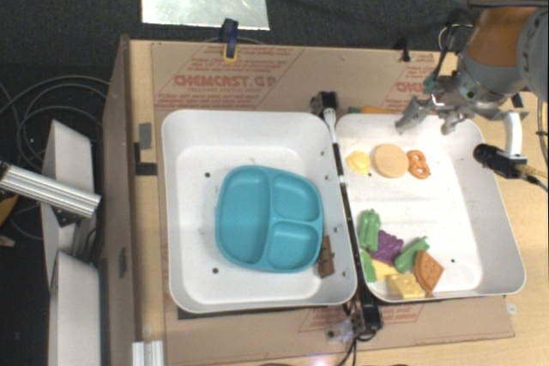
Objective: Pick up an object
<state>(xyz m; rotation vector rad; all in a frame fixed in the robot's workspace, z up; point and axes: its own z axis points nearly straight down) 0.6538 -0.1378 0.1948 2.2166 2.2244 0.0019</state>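
Camera view gives us two white bins: the left bin (184, 184) bears a blue divided plate (268, 219), the right bin (480, 219) toy food, including a tan bun (389, 160). Above its far edge our gripper (431, 118) hangs, fingers spread, holding nothing.

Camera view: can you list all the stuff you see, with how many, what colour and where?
bins: 2, white, side by side on the bench
divided plate: 1, teal, in the left bin
brown piece: 1, brown, left bin beside the plate's lower right edge
round bun: 1, tan, upper part of the right bin
yellow piece: 1, yellow, just left of the bun
pretzel: 1, orange, just right of the bun
toy food pile: several, green, purple, yellow, orange, near corner of the right bin
arm: 1, grey with orange band, upper right
gripper: 1, grey, fingers spread, above the right bin's far edge
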